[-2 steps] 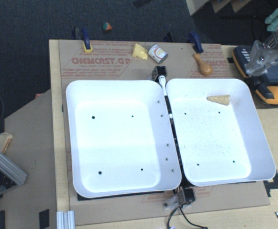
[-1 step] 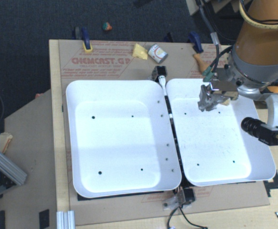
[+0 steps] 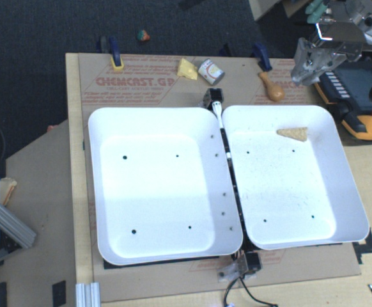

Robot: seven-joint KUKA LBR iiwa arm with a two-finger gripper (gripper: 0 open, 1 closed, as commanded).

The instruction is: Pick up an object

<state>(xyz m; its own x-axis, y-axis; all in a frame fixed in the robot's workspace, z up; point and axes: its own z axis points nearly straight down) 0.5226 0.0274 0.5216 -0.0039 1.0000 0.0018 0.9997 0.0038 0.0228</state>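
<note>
Progress on the task looks very small, as I judge it: nothing is lifted yet. The gripper is at the upper right, above the bench and outside both bins, beside a wooden pear-shaped piece that lies on the cardboard. Whether it is apart or together I cannot tell, because this part is small and unclear. The right bin contains one thing, a tan triangular wedge, near its far wall; this seems the likely object to pick. The left bin shows just its white floor with dark dots. A yellow piece and a small box lie behind the bins.
</note>
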